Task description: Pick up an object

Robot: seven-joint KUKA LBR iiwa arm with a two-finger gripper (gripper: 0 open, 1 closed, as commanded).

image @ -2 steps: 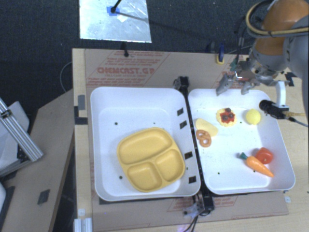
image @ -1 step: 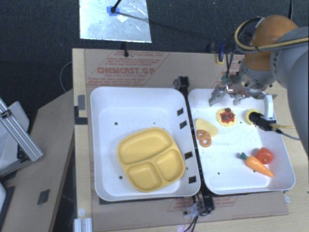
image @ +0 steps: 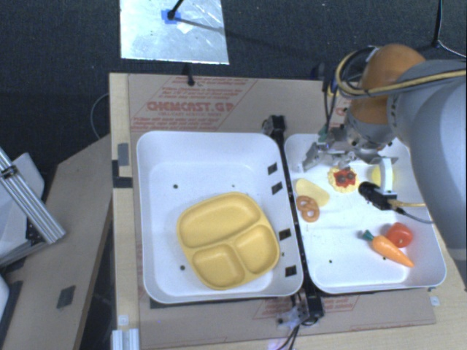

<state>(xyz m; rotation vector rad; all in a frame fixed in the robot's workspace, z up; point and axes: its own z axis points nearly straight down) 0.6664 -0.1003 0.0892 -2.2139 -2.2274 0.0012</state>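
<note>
Sitting toward the far end of the right bin (image: 365, 289), a small round toy pizza (image: 343, 179), yellow with red topping, lies flat on the white floor. The gripper (image: 330, 155) of the grey arm (image: 430, 115) hangs just beyond the pizza's far-left edge; whether its jaws are apart or together cannot be told from this angle. A yellow-and-white piece (image: 384, 173) lies just right of the pizza. To its near left, a pale yellow slice (image: 312, 190) touches a brown pretzel (image: 308, 208). Nearer, on the right, an orange carrot (image: 390, 249) rests against a red tomato (image: 400, 233). The left bin (image: 157, 195) holds a yellow three-compartment tray (image: 228, 238). Both bins sit side by side on a desk (image: 211, 104) covered in printed cardboard.
</note>
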